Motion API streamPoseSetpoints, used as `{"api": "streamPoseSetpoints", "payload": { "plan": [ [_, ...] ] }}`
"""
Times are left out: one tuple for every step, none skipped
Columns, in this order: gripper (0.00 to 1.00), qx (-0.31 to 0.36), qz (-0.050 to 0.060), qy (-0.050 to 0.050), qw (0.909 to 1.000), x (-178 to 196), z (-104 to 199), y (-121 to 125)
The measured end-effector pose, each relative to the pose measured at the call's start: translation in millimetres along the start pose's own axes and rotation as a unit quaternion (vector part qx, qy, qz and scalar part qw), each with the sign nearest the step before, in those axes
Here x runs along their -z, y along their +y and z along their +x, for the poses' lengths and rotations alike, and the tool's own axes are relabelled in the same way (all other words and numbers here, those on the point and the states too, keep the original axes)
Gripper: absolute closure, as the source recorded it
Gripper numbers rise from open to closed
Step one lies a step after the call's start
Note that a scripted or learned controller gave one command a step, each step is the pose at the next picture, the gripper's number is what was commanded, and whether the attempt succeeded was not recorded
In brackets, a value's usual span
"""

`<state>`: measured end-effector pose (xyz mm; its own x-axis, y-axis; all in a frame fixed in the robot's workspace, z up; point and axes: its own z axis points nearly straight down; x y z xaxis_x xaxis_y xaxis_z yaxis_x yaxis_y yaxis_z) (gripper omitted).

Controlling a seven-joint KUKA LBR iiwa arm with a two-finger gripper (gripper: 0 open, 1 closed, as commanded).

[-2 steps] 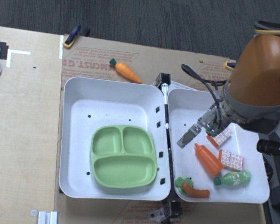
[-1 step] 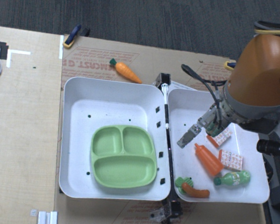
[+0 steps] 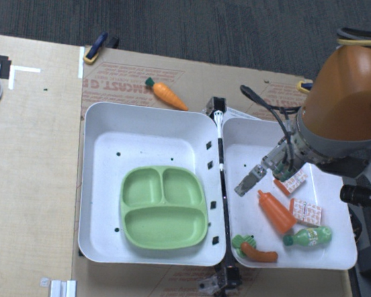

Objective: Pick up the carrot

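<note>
Camera view: carrot [image 3: 167, 94] well apart from end effector [image 3: 251, 182].

Dark, perhaps carpeted floor [image 3: 187, 18]

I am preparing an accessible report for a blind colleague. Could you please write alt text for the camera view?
A grey and orange robot arm's gripper hangs over the right white bin, above toy foods, while the carrot lies on the cardboard outside both bins. The left bin holds a green divided plate.

Glossy white plastic bins [image 3: 94, 187], matt green plastic tray [image 3: 164, 207], smooth plastic carrot [image 3: 167, 94] on printed cardboard [image 3: 126, 84], wood-look bench [image 3: 22, 179].
</note>
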<state>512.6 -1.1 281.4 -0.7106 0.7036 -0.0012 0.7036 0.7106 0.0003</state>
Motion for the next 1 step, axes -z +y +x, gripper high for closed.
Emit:
{"api": "streamPoseSetpoints", "payload": {
  "plan": [
    [0.00, 0.000, 0.000, 0.000, 1.0000, 0.0, 0.0, 0.0]
  ]
}}
